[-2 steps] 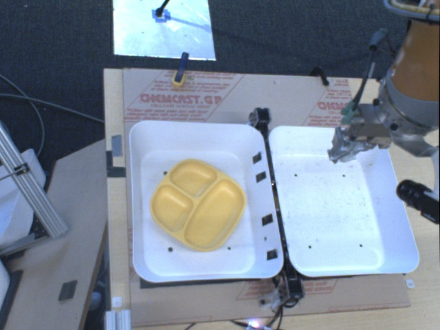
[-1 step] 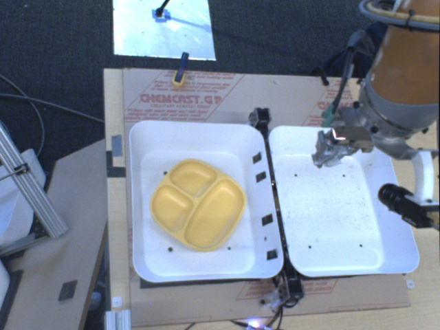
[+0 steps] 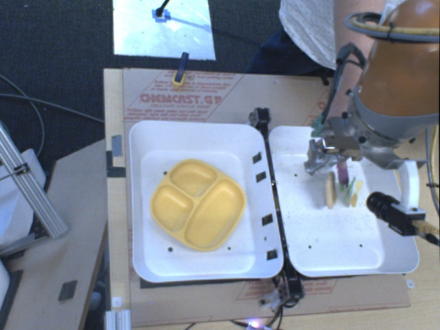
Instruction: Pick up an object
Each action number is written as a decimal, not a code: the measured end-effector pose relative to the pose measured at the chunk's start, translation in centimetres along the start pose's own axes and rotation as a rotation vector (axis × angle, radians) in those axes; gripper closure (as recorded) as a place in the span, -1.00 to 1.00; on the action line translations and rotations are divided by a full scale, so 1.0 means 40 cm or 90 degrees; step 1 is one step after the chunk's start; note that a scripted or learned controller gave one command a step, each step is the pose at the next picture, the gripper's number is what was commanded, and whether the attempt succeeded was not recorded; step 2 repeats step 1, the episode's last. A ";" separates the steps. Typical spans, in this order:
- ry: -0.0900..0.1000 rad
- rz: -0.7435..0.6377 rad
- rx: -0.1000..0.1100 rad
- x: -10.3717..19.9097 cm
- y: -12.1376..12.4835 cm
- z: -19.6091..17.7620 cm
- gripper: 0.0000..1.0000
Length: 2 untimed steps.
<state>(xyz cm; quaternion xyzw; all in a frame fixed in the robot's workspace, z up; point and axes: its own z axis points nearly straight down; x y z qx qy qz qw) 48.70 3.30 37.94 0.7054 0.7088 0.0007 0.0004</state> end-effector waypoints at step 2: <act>-0.002 0.006 0.001 -0.159 0.100 0.151 1.00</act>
